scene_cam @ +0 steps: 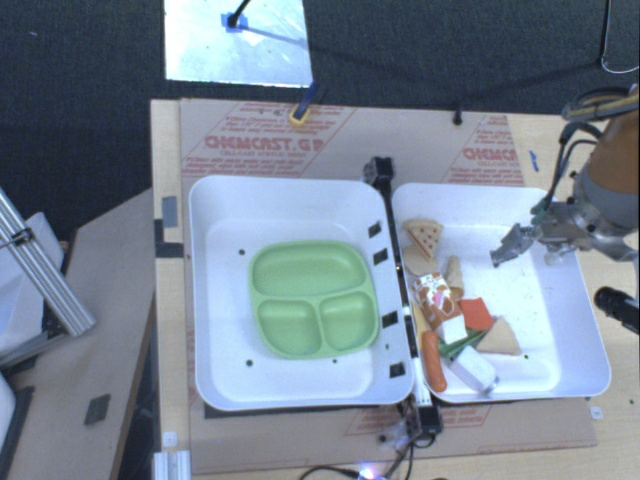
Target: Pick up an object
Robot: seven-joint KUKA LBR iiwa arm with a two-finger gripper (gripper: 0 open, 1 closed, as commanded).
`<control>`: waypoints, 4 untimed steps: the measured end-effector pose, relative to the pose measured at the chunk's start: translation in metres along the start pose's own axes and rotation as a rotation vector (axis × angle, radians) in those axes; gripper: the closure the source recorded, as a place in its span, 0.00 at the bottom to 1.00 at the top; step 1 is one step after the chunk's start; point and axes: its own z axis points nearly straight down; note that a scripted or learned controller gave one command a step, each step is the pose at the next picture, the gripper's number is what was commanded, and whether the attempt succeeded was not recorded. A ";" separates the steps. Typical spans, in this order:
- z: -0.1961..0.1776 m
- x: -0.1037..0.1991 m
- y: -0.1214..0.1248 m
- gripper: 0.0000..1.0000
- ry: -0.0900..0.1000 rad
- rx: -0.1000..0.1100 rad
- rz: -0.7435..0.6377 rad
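The right bin (570,308) holds a pile of toy foods along its left side: a tan wedge with holes (424,236), a red-and-white speckled piece (433,290), a red block (476,313), an orange carrot (433,360), a white block (472,368) and a beige wedge (501,338). My gripper (525,248) hangs over the upper right part of this bin, to the right of the pile and apart from it. Nothing shows in its grasp.
The left bin (215,268) carries a green divided plate (310,298). A black divider with clips (388,258) runs between the bins. The arm's orange band (610,158) sits at the right edge. A shiny sheet (235,28) lies beyond the bench.
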 end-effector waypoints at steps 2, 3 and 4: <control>0.050 -0.010 0.002 0.00 -0.002 -0.007 0.000; 0.106 -0.012 -0.008 0.00 -0.001 -0.006 0.000; 0.128 -0.012 -0.007 0.00 -0.002 -0.009 0.000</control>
